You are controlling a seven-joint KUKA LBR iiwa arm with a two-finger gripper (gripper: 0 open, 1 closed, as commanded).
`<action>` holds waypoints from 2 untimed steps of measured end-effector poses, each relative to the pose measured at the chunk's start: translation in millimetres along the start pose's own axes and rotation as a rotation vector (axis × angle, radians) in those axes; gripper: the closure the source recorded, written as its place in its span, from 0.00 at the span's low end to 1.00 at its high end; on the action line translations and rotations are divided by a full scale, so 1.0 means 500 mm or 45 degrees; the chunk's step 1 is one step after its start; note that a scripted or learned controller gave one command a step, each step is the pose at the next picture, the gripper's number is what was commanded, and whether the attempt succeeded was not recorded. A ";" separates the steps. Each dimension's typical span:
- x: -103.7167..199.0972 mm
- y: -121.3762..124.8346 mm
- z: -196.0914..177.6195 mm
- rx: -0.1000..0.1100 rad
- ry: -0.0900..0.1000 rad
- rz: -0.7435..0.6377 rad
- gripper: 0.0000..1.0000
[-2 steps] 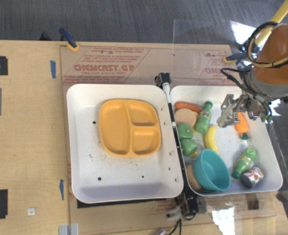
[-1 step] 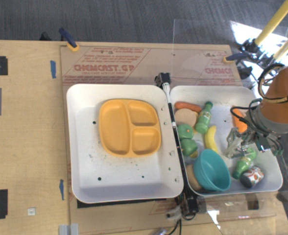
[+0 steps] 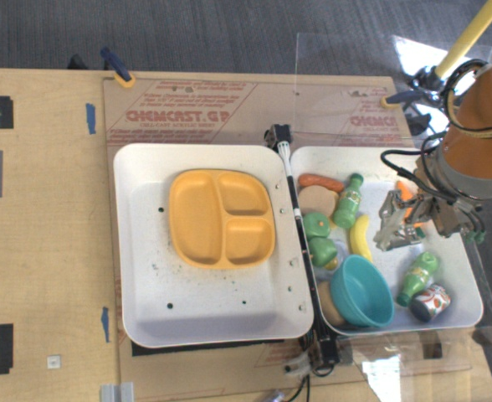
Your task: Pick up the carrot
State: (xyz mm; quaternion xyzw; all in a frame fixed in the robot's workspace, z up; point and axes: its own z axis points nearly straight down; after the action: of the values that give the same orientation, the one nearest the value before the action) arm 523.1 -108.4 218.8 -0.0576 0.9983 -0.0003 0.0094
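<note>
A long orange-red tapered piece that looks like the carrot (image 3: 316, 180) lies at the back left of the right bin (image 3: 472, 266), behind a tan bread-like piece (image 3: 316, 199). My gripper (image 3: 399, 224) hangs low over the right half of that bin, well to the right of this piece. A second small orange object (image 3: 408, 203) sits right at the gripper, partly hidden by its metal parts. I cannot make out what it is or whether it is held.
The right bin also holds a green bottle (image 3: 346, 201), a banana (image 3: 360, 237), green vegetables (image 3: 320, 237), a teal bowl (image 3: 363, 290), another green bottle (image 3: 418, 276) and a small can (image 3: 430, 302). The left bin (image 3: 137, 249) holds a yellow divided plate (image 3: 222, 218).
</note>
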 end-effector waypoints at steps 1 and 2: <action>0.054 -0.103 0.239 -0.009 0.023 -0.463 1.00; 0.050 -0.101 0.235 -0.007 0.017 -0.466 0.00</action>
State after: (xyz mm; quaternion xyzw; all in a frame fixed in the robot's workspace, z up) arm 506.5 -161.6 101.0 -0.2382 0.9712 0.0002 0.0022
